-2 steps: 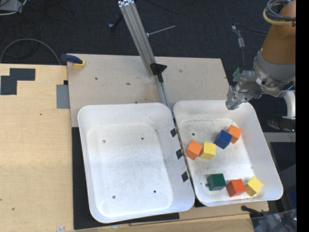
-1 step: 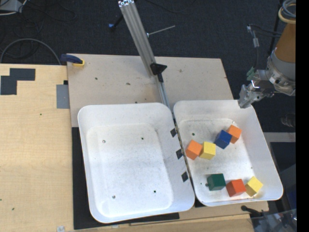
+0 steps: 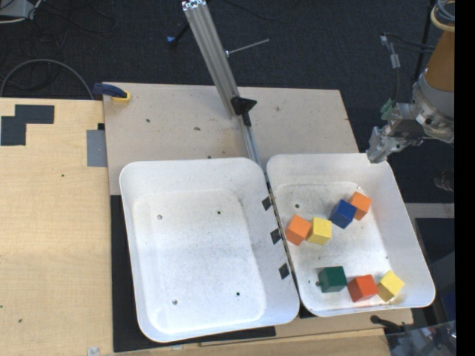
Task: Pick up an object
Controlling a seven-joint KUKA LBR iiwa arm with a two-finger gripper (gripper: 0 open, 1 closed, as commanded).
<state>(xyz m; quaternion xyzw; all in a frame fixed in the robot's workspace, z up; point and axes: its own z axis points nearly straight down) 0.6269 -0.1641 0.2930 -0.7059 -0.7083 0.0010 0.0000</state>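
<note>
The right bin holds several small blocks. An orange block touches a yellow one near its left wall. A blue block sits against a smaller orange block further right. Along the front lie a green block, a red block and a yellow block. My gripper hangs above the bin's far right corner, away from every block, and nothing shows between its fingers.
The left bin lies beside the right one, with black clips along the shared edge. A slanted aluminium bar rises behind the bins. A blue and yellow clamp sits at the board's far left corner.
</note>
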